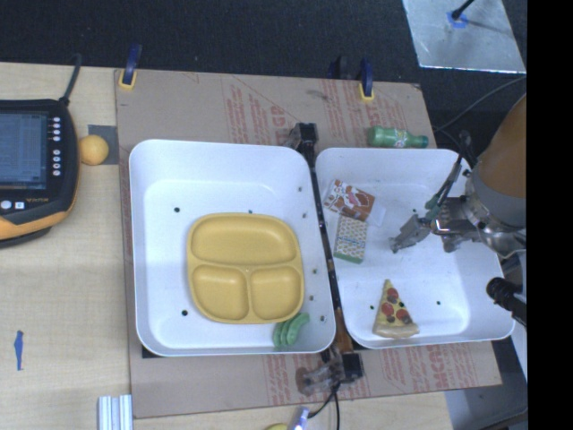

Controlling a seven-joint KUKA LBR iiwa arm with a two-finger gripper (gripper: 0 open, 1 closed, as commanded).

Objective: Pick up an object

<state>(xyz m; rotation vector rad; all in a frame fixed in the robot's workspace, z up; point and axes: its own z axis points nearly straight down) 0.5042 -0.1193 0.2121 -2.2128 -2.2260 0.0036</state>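
From above, the gripper (408, 236) hangs over the right bin (448, 330), fingers spread and holding nothing. To its left lie a red-and-white packet (349, 200) and, just beside it, a green patterned box (350, 239). A pizza slice toy (392, 311) rests near the front wall. The left bin (152, 240) holds a yellow divided tray (244, 266) and a green toy (290, 331).

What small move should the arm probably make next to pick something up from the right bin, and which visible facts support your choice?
Probably shift the gripper left toward the green-and-white packet, then lower. The gripper sits over bare floor of the right bin, with nothing between its fingers, and that packet looks like the closest item, lying beside the red packet.
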